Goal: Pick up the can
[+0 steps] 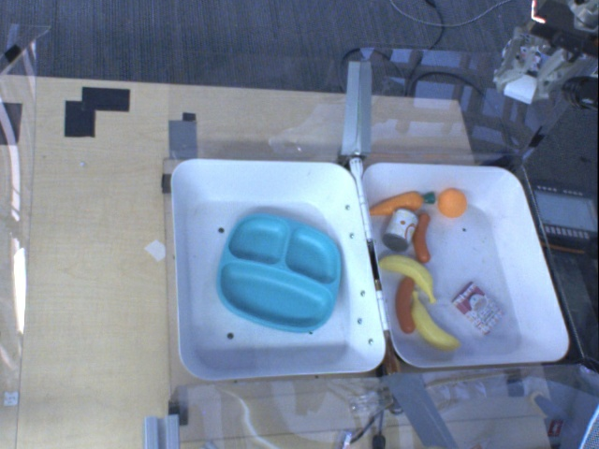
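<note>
Can (pixel 401 229) lain on its side in the right bin (pixel 533 251), between carrot (pixel 397 203) and sausage (pixel 422 238). Gripper (pixel 538 59) raised beyond the bin's far corner; jaw state cannot be told.

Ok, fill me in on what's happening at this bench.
A robot arm is meant to pick up the can, which lies in the right bin among a carrot, sausages, bananas and an orange. The gripper hangs high at the top right, well away from it. A blue divided tray sits in the left bin.
</note>
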Tool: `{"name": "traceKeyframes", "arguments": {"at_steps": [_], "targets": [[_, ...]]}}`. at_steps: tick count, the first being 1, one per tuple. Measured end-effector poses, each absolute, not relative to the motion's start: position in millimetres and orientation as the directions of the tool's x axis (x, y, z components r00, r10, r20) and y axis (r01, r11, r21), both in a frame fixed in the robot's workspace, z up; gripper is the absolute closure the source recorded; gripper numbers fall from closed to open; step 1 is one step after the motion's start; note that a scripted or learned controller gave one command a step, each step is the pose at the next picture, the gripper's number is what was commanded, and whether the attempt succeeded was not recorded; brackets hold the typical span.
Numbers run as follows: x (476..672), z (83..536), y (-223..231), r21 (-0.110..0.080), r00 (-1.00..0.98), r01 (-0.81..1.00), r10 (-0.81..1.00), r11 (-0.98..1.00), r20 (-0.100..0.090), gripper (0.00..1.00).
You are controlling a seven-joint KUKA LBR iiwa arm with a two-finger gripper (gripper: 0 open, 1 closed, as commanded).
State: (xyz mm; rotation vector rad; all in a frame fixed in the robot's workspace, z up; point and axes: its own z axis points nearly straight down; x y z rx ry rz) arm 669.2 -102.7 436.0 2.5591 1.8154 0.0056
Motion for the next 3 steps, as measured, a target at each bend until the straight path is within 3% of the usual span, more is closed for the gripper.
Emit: {"name": "traceKeyframes", "arguments": {"at_steps": [2, 3], "targets": [[671.6, 458.9, -97.7, 0.014, 0.314, 0.949, 0.949, -0.314, 0.001, 1.0], [644.2, 426.4, -87.5, 0.004, 0.073, 0.997, 0.997, -0.073, 0.0, 1.0]]}}
